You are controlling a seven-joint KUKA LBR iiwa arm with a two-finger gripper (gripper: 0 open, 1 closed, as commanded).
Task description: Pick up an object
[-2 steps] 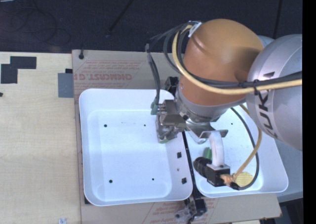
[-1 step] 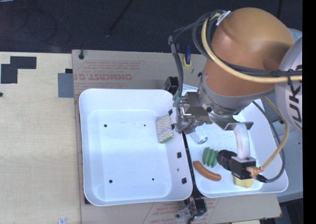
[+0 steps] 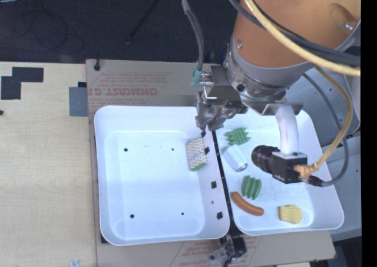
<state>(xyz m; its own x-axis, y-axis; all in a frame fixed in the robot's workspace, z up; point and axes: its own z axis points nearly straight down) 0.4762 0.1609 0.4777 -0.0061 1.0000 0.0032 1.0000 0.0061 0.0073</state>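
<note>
White plastic makes up both shallow bins: the left bin (image 3: pixel 118 201) holds a small sponge-like block (image 3: pixel 197 154), white with a dotted top and a green underside, lying near that bin's right wall. The right bin (image 3: pixel 327 216) carries the other things: a green ridged piece (image 3: pixel 238 137) near the top, a pale translucent piece (image 3: pixel 234 158) just below it, a second green ridged piece (image 3: pixel 251 187) further down, an orange-red sausage (image 3: pixel 247 204) beside that, and a yellow ridged chip (image 3: pixel 290 214) toward the lower right corner. The grey arm with its orange band (image 3: pixel 294 6) reaches in from the right, and the tool (image 3: pixel 210 119) hangs above the strip where the two bins meet, just above and to the right of the block. I cannot tell how the tool is set, nor whether it touches the block. A black camera unit (image 3: pixel 275 162) juts from the wrist over the right bin. The bins rest on a brown board (image 3: pixel 141 86) on the pale wooden bench (image 3: pixel 41 171).
</note>
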